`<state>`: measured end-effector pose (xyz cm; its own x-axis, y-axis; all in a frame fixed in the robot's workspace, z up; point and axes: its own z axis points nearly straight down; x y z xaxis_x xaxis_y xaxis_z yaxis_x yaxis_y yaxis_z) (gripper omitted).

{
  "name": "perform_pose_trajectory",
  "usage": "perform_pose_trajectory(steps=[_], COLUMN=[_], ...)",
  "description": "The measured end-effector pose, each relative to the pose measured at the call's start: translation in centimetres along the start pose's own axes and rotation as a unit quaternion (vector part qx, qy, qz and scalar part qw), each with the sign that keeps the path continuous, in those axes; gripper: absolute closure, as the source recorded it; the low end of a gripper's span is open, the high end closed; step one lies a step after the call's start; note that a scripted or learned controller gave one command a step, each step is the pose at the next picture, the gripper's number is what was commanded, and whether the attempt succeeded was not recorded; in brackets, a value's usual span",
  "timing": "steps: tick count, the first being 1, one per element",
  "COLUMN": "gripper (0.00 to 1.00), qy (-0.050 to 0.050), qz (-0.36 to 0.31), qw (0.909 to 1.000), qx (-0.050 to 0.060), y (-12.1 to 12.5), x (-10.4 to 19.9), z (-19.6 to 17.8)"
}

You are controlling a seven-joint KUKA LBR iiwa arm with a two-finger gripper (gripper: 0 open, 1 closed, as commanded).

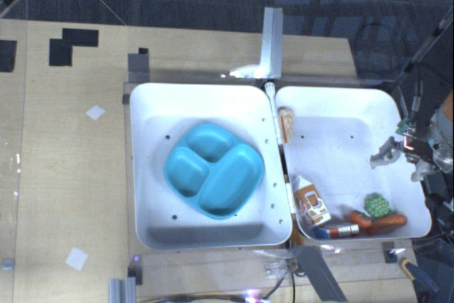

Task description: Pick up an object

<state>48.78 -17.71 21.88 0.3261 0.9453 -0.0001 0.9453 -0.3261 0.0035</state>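
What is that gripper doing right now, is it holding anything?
Gripper: at the right edge of the right bin, above its floor; whether it is open or closed cannot be told, and nothing is seen in it.

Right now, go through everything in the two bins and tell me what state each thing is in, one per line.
Blue divided plate: right way up, flat in the left bin.
Orange-labelled packet: lying down, in the right bin.
Green ball: resting by the right bin's front wall.
Carrot: lying on its side beside the ball.
Marker: lying flat against the front wall.
Gripper: over the right bin, holding nothing.
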Motion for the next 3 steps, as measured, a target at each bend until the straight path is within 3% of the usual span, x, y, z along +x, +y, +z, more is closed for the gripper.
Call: perform_pose_trajectory(steps=[1, 2, 3], gripper=[0.00, 0.00, 0.00], qy=[0.000, 0.000, 0.000], qz=[-0.031, -0.195, -0.102], qw=[0.9995, 0.9807, 0.9948], qx=[0.001, -0.001, 0.000], y=[-1.3, 4.4, 0.1], x=[3.5, 1.8, -0.2], z=[8.7, 5.2, -0.6])
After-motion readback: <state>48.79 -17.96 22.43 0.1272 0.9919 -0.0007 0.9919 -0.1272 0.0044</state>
